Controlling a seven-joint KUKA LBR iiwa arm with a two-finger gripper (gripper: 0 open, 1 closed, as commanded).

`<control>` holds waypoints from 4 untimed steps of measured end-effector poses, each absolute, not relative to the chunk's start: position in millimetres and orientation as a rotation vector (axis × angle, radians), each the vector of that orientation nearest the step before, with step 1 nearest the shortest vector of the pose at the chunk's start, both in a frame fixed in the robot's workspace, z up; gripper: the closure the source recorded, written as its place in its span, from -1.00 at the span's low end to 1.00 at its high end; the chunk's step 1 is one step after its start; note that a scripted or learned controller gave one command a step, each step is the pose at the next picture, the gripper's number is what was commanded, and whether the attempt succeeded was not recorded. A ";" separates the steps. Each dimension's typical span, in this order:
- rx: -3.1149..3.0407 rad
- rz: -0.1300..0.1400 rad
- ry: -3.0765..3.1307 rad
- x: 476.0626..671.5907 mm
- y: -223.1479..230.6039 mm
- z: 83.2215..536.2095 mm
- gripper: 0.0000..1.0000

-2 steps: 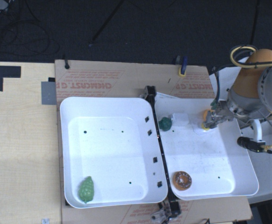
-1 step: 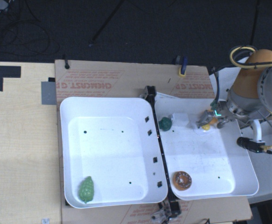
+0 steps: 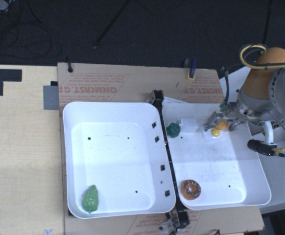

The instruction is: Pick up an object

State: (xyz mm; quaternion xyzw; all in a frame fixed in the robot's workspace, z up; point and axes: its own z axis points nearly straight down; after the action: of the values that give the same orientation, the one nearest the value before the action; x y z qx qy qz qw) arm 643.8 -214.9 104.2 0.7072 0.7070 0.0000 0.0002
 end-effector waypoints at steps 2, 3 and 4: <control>2.223 -0.003 2.223 643.0 -215.4 113.7 -1.00; 2.222 -0.002 2.223 643.1 -214.8 110.9 -1.00; 2.227 -0.010 2.229 641.3 -215.5 119.7 1.00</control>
State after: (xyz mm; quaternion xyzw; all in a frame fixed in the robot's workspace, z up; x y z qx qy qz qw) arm 641.3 -215.5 119.7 0.7069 0.7073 -0.0031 -0.0046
